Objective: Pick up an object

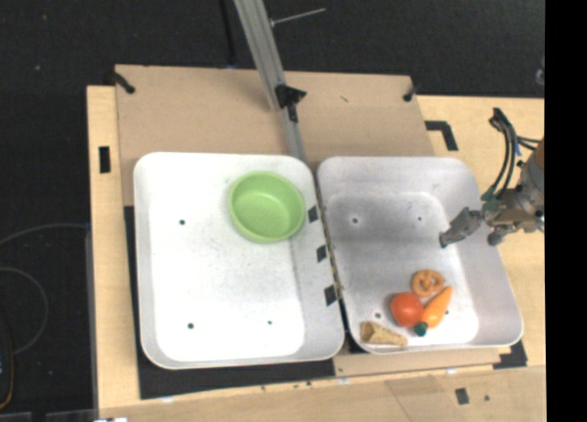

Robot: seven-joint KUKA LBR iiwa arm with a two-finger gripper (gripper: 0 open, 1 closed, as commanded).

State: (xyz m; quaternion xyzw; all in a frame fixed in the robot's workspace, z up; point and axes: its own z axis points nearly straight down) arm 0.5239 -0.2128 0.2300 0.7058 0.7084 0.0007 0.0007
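Two white bins (160, 255) hold a smooth green bowl (267, 207) and toy food (417, 305); end effector (472, 227) state unclear.

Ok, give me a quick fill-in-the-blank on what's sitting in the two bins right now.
The green bowl sits in the ____ bin.
The tomato touches the ____, which lies at its right.
The pretzel lies in the ____ bin.
The hand hovers over the right bin's ____ edge.

Missing words: left; carrot; right; right
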